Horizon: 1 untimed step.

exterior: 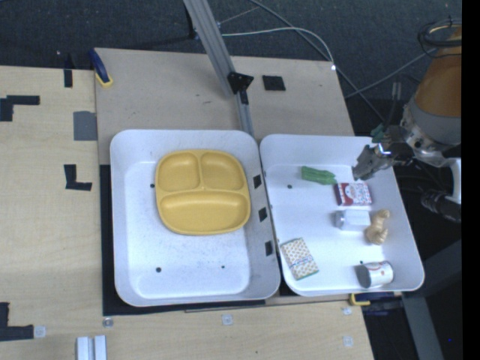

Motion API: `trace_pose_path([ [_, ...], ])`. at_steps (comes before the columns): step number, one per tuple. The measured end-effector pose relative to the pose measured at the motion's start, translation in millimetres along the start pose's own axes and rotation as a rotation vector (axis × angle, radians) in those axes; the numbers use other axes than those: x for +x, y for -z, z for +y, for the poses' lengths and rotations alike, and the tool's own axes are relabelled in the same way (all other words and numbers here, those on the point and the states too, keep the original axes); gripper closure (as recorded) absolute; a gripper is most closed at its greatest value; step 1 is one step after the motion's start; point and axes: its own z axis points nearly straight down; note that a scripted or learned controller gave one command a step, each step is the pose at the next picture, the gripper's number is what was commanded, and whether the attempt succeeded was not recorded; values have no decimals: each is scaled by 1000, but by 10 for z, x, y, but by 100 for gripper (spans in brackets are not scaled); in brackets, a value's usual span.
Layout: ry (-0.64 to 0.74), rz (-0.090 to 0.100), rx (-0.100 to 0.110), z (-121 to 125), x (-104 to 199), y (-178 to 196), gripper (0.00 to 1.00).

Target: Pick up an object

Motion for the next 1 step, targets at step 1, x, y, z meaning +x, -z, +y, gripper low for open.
trace_pose_path([
  [1, 5, 3, 4, 30, 532, 39, 100],
])
